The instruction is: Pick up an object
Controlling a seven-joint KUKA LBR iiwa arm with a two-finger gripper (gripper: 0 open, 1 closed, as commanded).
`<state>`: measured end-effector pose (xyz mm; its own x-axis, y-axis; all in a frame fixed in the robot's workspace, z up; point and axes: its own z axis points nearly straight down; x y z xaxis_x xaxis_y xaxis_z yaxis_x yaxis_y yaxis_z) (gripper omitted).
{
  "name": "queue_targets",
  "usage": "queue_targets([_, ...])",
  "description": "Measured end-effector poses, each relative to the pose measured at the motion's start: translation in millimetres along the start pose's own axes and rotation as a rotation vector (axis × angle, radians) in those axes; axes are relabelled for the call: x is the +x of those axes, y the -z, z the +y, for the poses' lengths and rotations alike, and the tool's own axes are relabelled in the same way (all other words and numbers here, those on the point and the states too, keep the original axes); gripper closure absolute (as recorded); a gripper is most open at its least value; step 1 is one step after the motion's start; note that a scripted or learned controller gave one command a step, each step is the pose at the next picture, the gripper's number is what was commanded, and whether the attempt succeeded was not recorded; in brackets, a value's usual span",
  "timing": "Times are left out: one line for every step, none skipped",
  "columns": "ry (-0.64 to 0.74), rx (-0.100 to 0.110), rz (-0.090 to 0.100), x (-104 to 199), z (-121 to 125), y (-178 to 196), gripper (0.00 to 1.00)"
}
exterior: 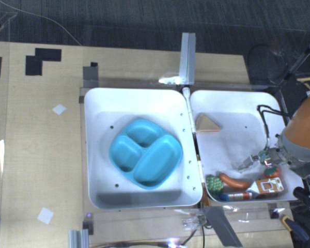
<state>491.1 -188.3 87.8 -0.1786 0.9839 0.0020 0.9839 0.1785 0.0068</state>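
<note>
From above, the pale wooden tabletop [36, 154] carries two shallow white bins side by side. The left bin [98, 138] holds a blue divided plate [145, 152] lying flat near its middle. In the right bin [232, 138] a tan wedge-shaped block [207, 123] sits near the upper left corner, well apart from a cluster along the lower edge: a green knobbly item [214, 182], an orange sausage-like piece [234, 180] just beside it, a dark marker-like stick [236, 195] below, and a small orange-and-white packet [269, 186] to the right. The arm [302, 130] reaches in from the right, and its tool [254, 161] hangs low over the right bin just above the sausage-like piece; it looks unloaded, though I cannot tell whether it is parted or closed.
</note>
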Motion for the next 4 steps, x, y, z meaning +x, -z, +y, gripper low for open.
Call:
queue_targets([0.362, -0.005, -0.006, -17.5, -1.6, 0.4, 0.00])
queue_targets([0.360, -0.009, -0.010, -19.3, 1.7, 9.9, 1.00])
queue_targets([0.105, 0.007, 0.000, -19.5, 10.7, 21.2, 1.00])
queue_targets([0.104, 0.007, 0.000, -19.7, 10.5, 21.2, 0.00])
